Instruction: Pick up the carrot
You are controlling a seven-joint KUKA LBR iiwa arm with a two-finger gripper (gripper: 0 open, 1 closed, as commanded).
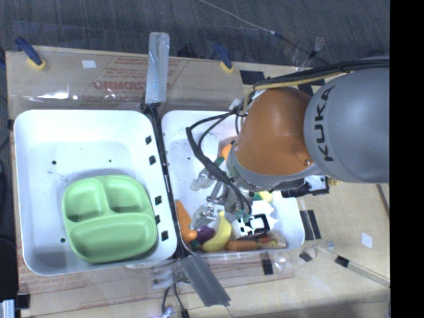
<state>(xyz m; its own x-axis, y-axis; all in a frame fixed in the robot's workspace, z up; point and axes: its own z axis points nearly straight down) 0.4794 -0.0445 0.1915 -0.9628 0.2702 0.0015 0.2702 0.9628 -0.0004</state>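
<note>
My hand (225, 207) low over toy pile at right bin (177, 128) front edge; finger state: can't tell. Carrot (182, 215) at front-left corner, not lifted. Pickup still to do.

Orange carrot (182, 218) lying in the right bin (177, 152), sitting against its left wall near the front corner, slim and tapered, pointing up along the wall, its lower end touching the pile of toy food (222, 236) beside it
</note>
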